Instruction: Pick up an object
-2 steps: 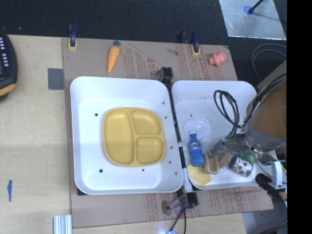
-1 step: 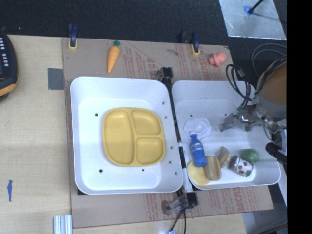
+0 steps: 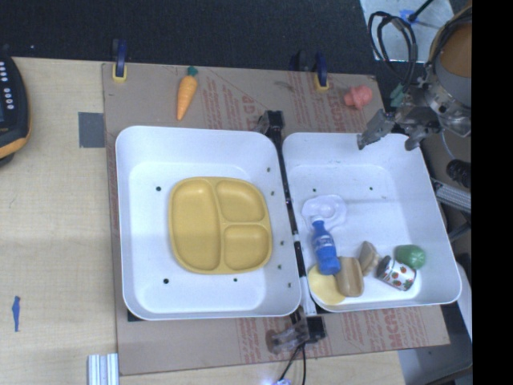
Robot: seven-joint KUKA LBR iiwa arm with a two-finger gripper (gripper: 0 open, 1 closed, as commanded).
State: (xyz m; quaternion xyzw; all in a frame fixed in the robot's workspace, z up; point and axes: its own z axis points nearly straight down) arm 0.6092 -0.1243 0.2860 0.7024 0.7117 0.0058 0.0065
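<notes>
My claw [image 3: 390, 133] hangs above the far right corner of the right shallow white bin [image 3: 377, 179], its two dark fingers spread apart with nothing between them. The grey wrist and orange band of my arm [image 3: 455, 54] sit at the upper right, with black cables looping above.

The things I could pick up are clustered in the near part of that right bin. A small blue plastic bottle [image 3: 325, 248] lies with its cap pointing away from the near wall, just below a clear, see-through lid-like piece [image 3: 325, 209]. Next to the bottle, a tan bread-shaped piece [image 3: 350, 277] rests on a flat yellow disc [image 3: 324, 288]. To the right lie a brownish-grey oblong piece [image 3: 367, 256], a white cup with red spots [image 3: 397, 274] tipped on its side, and a green rounded object [image 3: 410, 256] beside the right wall. All of them are well apart from my claw.

The left shallow white bin [image 3: 144, 215] holds a yellow divided plastic tray [image 3: 219, 224] lying flat at its centre.

Outside the bins, on the brown board covering the table [image 3: 48, 215], an orange toy carrot [image 3: 186, 93] lies near the far edge, and a pink lumpy object [image 3: 359, 95] sits beyond the right bin.
</notes>
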